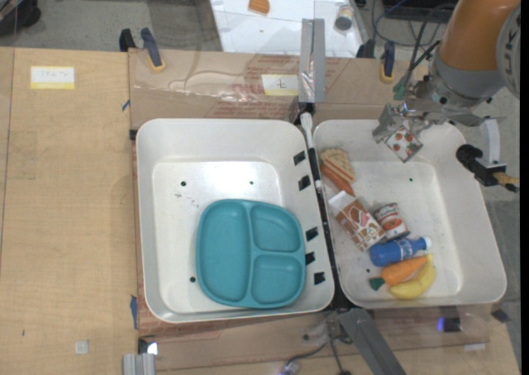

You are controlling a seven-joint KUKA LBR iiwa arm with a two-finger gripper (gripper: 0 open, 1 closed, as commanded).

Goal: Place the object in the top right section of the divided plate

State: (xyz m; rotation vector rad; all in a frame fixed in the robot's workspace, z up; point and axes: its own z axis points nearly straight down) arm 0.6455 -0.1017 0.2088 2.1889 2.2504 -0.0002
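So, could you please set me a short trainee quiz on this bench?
1. True or false: the teal divided plate lies in the right bin.
2. Which item lies nearest the right bin's front edge? A banana; B hot dog; C can.
3. Fill in: the pincer hovers over the ___ bin's far end.

Key: 1 false, it lies in the left bin; 2 A; 3 right.

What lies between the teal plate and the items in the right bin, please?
In the camera view, the two bins' adjoining rims, marked with black tape, lie between the plate and the carton, the nearest item.
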